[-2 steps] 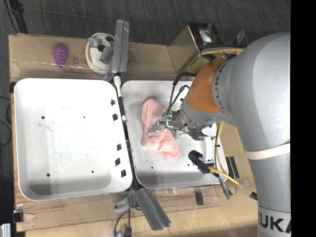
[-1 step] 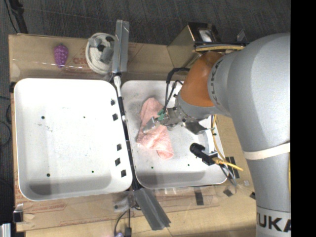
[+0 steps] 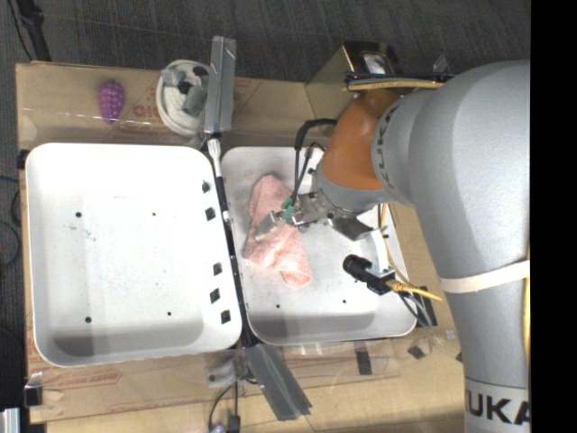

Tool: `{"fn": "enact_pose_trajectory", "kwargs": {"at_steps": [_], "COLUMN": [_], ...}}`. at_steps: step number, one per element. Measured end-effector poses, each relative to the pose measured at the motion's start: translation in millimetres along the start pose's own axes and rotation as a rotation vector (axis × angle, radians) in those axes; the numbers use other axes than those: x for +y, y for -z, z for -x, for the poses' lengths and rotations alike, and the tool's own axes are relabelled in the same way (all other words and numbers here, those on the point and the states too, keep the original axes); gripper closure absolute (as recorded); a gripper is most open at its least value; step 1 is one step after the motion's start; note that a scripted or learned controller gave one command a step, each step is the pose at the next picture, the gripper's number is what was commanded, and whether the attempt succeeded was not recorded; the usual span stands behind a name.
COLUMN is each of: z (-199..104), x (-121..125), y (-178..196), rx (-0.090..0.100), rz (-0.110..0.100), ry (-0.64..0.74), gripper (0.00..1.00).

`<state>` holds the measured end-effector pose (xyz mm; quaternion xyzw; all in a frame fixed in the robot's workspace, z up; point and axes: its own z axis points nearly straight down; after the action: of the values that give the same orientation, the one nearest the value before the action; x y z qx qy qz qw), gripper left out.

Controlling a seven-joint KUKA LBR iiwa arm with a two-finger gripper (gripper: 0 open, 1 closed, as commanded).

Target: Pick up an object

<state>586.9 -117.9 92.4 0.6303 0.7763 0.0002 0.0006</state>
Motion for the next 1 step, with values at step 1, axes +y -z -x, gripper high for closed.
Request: {"fn": "enact_pose_trajectory", "kwargs": {"at_steps": [1], "z": [-0.7], "x": [-41.9], "y": [-0.7], "rx": [0.003], "rz": [-0.003], "ry": [0.023], "gripper": [0.0]}}
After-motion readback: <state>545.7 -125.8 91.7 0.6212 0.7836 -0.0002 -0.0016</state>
